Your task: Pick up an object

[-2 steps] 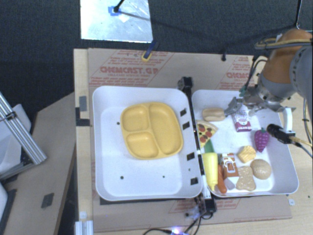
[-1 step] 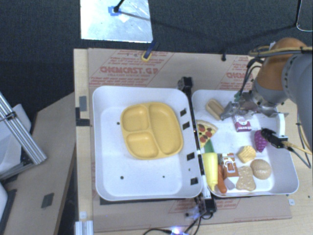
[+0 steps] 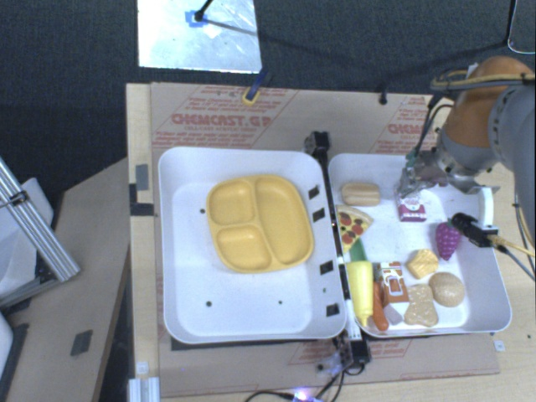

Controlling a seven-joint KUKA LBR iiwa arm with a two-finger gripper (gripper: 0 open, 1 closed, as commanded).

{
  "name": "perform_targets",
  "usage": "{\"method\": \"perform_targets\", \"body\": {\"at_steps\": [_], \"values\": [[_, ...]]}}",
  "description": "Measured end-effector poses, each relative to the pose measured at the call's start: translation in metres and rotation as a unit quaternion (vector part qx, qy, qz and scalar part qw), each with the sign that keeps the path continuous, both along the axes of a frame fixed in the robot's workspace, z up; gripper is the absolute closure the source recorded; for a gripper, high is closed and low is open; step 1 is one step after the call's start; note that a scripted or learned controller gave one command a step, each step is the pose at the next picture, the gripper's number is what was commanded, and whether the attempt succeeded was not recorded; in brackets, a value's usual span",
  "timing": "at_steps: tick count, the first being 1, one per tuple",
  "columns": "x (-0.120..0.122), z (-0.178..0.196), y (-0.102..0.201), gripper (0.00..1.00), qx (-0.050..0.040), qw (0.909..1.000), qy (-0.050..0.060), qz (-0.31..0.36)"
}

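Observation:
My gripper [image 3: 409, 188] hangs low in the back part of the right bin [image 3: 494, 308], coming in from the right. Directly under it, touching or nearly touching its tip, lies a small red and white packet [image 3: 411, 212]. A tan bread roll [image 3: 361, 193] rests to the gripper's left. Purple grapes [image 3: 447, 240] sit in front of it to the right. Nothing is visibly lifted off the bin floor.
The right bin also holds a pizza slice [image 3: 353, 222], a yellow corn cob [image 3: 360, 285], a red and white box [image 3: 392, 279], a cheese wedge [image 3: 422, 264], a round bun [image 3: 447, 289] and a bone-shaped biscuit [image 3: 420, 307]. A yellow divided plate [image 3: 258, 222] lies in the left bin [image 3: 180, 308].

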State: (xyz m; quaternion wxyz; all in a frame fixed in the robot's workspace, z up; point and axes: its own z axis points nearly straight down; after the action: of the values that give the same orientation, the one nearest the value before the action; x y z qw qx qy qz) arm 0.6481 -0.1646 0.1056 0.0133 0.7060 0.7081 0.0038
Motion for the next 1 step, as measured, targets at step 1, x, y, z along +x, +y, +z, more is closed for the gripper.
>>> {"method": "perform_targets", "body": {"at_steps": [1], "values": [[0.0022,0.0651,-0.0004,1.0,0.006,0.9999,0.009,0.001]]}}
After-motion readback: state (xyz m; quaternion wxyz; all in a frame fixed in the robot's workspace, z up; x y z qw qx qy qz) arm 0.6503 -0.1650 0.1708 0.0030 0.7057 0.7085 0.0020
